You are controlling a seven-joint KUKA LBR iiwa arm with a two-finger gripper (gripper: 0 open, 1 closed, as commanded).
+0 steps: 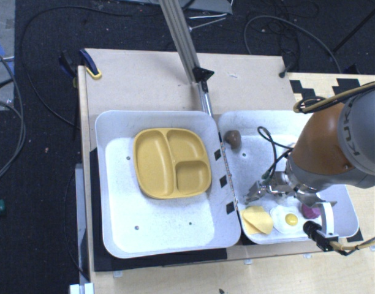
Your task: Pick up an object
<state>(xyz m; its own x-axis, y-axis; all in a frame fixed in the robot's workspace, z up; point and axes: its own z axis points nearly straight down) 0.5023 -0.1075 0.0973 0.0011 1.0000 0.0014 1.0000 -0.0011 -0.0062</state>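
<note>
Currently claw low in right bin, fingers hidden, can't tell state. Nearest picks just nearside: yellow wedge, fried egg. Brown lump far corner. Yellow tray in left bin.

The KUKA arm is grey and rounded, with a broad orange band, black cables near the wrist, and metallic gripper hardware.

Your arm: grey casing with an orange band, entering from the right edge of the frame and bent down toward the lower right. Your gripper: metal fingers pointing left at the lower right, nothing visible between them.
</note>
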